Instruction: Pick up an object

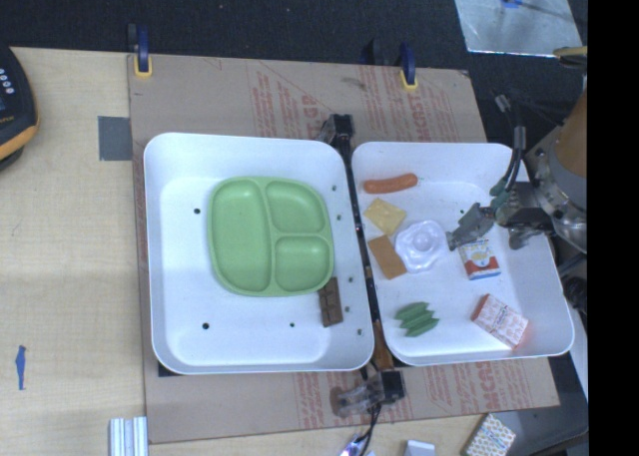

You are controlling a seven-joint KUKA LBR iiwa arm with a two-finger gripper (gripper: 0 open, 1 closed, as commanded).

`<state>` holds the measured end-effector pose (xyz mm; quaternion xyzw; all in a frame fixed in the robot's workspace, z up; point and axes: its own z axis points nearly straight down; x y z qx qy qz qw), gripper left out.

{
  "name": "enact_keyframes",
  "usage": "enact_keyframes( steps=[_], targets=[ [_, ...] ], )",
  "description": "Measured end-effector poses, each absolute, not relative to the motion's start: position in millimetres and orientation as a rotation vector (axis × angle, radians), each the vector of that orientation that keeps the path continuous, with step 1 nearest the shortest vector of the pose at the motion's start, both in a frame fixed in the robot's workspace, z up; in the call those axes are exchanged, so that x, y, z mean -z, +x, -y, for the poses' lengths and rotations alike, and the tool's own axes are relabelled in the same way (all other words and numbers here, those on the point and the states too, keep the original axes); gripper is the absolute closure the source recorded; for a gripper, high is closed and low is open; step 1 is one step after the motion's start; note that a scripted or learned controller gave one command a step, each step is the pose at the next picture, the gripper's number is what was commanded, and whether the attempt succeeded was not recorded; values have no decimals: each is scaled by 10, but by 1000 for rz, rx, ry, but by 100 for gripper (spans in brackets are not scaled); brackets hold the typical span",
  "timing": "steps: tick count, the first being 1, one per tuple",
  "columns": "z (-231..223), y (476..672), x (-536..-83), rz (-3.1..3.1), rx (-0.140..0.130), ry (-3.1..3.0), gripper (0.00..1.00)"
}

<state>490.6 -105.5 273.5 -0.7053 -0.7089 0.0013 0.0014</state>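
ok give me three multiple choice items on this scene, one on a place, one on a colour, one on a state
1. Where does the green divided plate lie?
A. left bin
B. right bin
C. on the cardboard

2. What colour is the sausage?
A. blue
B. orange-red
C. white

3. How does the hand stand?
A. over the right bin, above the small carton
B. resting on the green plate
C. off the bench

Answers: 1 A, the plate fills the middle of the left bin. 2 B, it is orange-red against the white bin. 3 A, it reaches in from the right edge over the carton.
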Motion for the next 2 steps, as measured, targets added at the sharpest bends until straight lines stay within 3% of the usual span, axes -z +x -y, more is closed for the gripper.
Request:
enact_keyframes(
  steps=[1, 2],
  targets=[
    [712, 5572, -2052, 2231, -6, -2208, 0],
    [1401, 6234, -1930, 2225, 0, -2225, 0]
  ],
)
